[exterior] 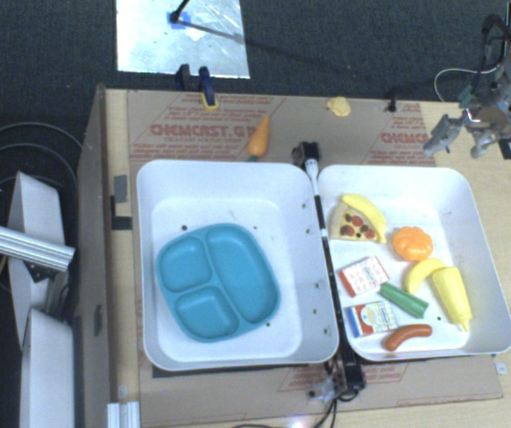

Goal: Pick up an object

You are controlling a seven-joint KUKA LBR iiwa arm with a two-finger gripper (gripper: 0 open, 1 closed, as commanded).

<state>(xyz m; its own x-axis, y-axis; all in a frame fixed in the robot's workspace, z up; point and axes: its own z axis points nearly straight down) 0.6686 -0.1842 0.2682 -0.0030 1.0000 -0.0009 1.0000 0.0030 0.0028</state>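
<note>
Writing: red "CHEMCAST" lettering point(186, 131) on the brown board under the bins, seen upside down.
Left bin point(161, 194): blue divided tray point(217, 280), lying flat.
Right bin point(460, 194): pizza slice point(358, 228), orange point(412, 242), two small cartons point(363, 276), green stick point(404, 299), sausage point(407, 335) lying left-right, yellow bottle point(452, 294) lying lengthwise.
Arm: at upper right, above the surface beyond the right bin.
Pincer point(463, 137): fingers spread apart, nothing between them.

My toys lie in the bin on the right of the frame: a pizza slice point(359, 228), an orange point(412, 242), a green stick point(403, 299), a yellow bottle point(452, 295), a sausage point(407, 335).
</note>
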